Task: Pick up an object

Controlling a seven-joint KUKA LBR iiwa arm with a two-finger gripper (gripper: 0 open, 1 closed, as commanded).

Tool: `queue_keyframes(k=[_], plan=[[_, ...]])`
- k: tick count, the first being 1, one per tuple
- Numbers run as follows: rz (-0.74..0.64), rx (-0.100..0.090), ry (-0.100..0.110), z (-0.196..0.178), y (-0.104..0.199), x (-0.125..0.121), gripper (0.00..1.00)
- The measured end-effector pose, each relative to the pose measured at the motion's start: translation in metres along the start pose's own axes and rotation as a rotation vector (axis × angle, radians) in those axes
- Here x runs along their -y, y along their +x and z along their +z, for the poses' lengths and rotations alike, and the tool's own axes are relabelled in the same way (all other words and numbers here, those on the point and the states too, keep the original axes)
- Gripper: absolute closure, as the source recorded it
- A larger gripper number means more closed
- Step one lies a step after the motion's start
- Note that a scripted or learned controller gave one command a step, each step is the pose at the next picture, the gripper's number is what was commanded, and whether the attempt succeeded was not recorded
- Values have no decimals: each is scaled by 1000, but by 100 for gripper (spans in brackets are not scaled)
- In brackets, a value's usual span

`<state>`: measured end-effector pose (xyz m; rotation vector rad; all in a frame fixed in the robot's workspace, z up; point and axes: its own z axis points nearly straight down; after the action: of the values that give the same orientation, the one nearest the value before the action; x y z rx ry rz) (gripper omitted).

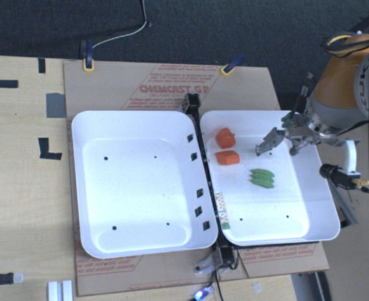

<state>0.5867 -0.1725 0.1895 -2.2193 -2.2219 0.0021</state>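
Hovering fingers [277, 142] over right bin [309, 224], prob. open, nr green obj [262, 178]

Two bins side by side on the table [21, 187]

Left bin [134, 180] beside right bin [297, 224], which holds three objects: two blocks [225, 138] [227, 158] near the divider, pods [262, 178] right of them.

Even, bright light; slightly soft focus

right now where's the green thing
The green object lies in the right bin, near its middle, just below and right of the two orange pieces and below the gripper.
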Motion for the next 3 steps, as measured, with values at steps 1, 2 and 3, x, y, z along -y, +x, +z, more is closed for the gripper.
queue_keyframes(k=[1,2,3], plan=[[-5,2,-7,107,64,5,0],[-2,4,-11,91,60,3,100],[-7,-2,-9,-1,128,4,100]])
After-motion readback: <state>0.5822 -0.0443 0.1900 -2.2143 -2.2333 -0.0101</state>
